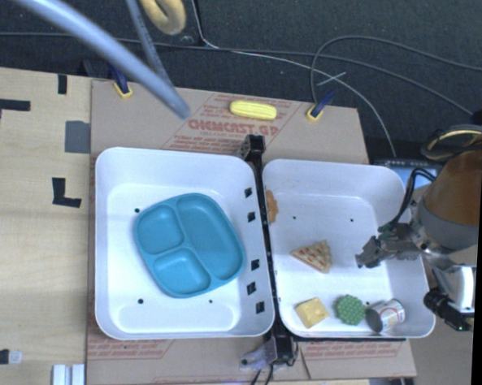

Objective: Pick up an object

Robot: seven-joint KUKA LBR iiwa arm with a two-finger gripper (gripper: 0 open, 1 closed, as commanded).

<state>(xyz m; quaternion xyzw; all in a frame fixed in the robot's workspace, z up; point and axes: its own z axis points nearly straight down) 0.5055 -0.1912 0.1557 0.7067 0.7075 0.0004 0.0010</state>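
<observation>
Two shallow white bins are seen side by side on a cardboard sheet (221,125) laid over the wooden counter (28,215). The left bin (109,220) holds a blue divided plate (189,243), lying flat and turned at a slant, with three compartments visible.

The right bin (339,181) holds several small objects. A triangular slice resembling pizza or toast (314,256) lies near the bin's middle. Along the near wall, a yellow block (311,311), a green round object (349,309) and a silver can (386,314) on its side are lined up; the green object and the can are just beside each other, and whether they touch cannot be told. A small orange-brown item (270,206) rests against the divider between the bins.

The arm is seen entering from the right, its orange band (461,189) above the right bin's far-right corner. The gripper (373,254) is located over the right side of the right bin, to the right of the triangular slice and apart from it. Its fingers appear dark and bunched; whether they are spread or closed cannot be told at this resolution. Nothing is seen between them.

A yellow banana-like object (252,110) lies on the cardboard beyond the bins. Black cables (354,72) are draped across the dark area behind.
</observation>
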